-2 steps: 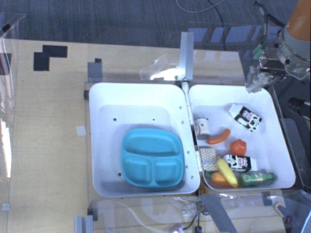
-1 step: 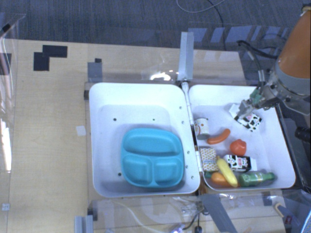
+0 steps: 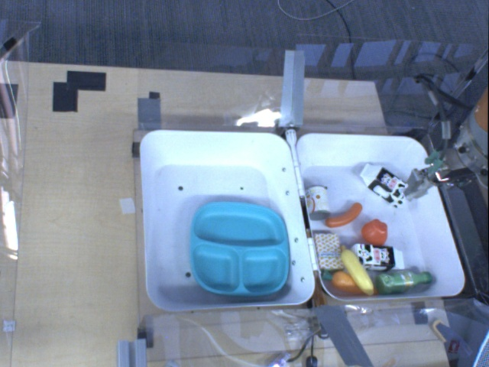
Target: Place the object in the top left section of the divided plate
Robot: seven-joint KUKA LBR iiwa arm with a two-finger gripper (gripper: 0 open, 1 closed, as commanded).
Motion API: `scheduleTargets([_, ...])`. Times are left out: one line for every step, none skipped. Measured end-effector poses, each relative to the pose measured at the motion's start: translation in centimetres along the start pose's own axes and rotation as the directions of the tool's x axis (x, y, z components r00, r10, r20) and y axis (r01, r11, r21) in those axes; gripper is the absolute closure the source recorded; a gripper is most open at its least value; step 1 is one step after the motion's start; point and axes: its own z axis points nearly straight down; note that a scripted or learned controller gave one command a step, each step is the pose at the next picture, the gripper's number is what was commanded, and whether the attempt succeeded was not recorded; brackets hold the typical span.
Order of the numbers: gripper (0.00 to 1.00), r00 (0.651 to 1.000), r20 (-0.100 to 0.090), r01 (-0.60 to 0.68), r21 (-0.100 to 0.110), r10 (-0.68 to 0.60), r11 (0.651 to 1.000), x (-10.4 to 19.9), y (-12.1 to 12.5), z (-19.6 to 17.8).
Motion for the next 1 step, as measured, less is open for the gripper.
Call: scheduleTargets([1.00,0.982,-0.003,0.189,0.002,-0.189,0.982,5.48,0.14,13.74])
